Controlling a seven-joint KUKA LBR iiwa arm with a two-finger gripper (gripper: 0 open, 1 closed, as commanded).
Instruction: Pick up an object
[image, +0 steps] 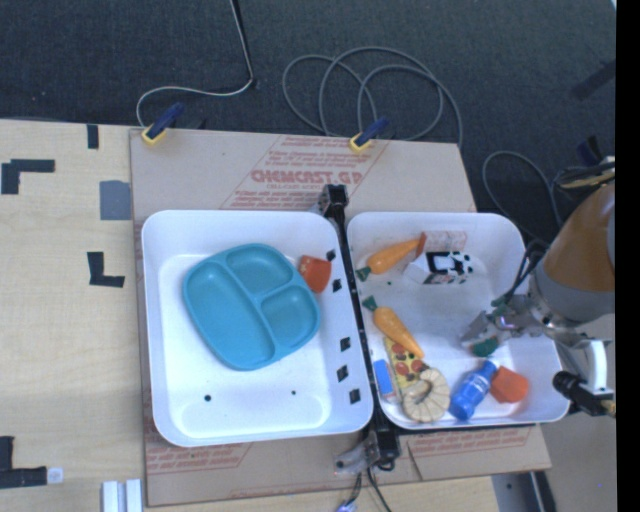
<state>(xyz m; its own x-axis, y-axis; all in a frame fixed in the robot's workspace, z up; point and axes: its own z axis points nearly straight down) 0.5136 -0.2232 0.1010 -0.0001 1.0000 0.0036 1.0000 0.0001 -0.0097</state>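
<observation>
Toys in the right bin (500, 228), none lifted: two orange carrot-shaped pieces, one near the top wall (393, 254) and one mid-bin (391, 325); one pizza slice (404, 361); one tan ring-shaped pastry (427, 393); one blue bottle (471, 391); one orange-red block (509, 385) touching the bottle's right side; one white piece with black marks (447, 265) near the top; one small blue item (383, 379) along the left wall, hard to identify. Hand (486, 333) sits low in the bin's right half, above the bottle; a small dark-green bit shows at its tips, but grip or finger spacing can't be made out at this resolution. Arm (580, 265) is cut off at the right edge and covers the bin's right wall. Left bin (160, 300) holds one blue three-compartment plate (250, 305) and one red piece (316, 272) just beside its upper right rim. Open floor: lower part of left bin, centre of right bin. Two clamps (160, 125) pin the cardboard sheet to the bench (60, 330).
</observation>
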